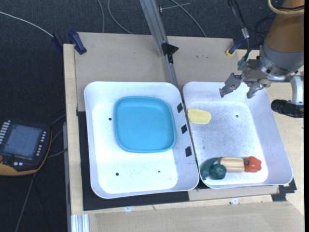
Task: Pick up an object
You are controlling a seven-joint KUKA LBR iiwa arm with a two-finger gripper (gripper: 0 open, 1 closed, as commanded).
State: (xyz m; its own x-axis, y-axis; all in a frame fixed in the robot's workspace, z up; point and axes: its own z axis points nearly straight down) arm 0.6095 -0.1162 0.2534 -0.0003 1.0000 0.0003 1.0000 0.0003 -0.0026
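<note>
Left to right: left bin [96, 144] carries a blue plate [144, 123]. Right bin [270, 129] has a yellow piece [199, 116] near its left wall, and a green item [214, 170], a tan roll [231, 164] and a red item [252, 164] in a row at the near edge. Tool [239, 89] hovers over the right bin's far rim, fingers spread apart, nothing between them. We judge no pick is made yet: approach, close and lift all remain. Bin centre is open room; the row sits tight against the near wall.
</note>
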